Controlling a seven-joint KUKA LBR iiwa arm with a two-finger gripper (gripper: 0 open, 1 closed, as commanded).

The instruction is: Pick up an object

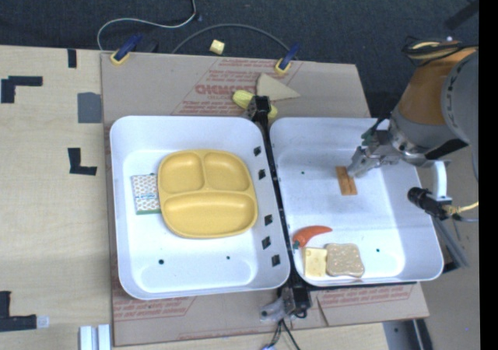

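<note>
Where the arm (436,103) reaches in from the right, we see its gripper (362,160) low over the right bin (389,208), its tip just above and right of a small brown block (347,181) lying on the bin floor. We cannot tell how far the gripper is parted, and we see nothing caught in it; whether it touches the block is also unclear.

Along the near edge of that same bin we find three more things close together: an orange-red curved piece (312,232), a pale yellow slab (314,263) and a tan slice that looks like bread (344,260), the slice overlapping the slab. They lie well apart from the block, so nothing crowds it; the bin floor around it is bare white.

In the left bin (140,263) we see a yellow divided plate (208,192) taking up the middle, with a small patterned card or packet (145,193) just beside its left edge.

Beyond the bins, on the cardboard sheet (218,84), we note a yellow object (245,97) and a tan wedge (278,89) near the black divider clip (262,110), a small yellow cube (217,47) further back, and two clamps with blue and yellow grips (124,50) holding the sheet's far corners.
</note>
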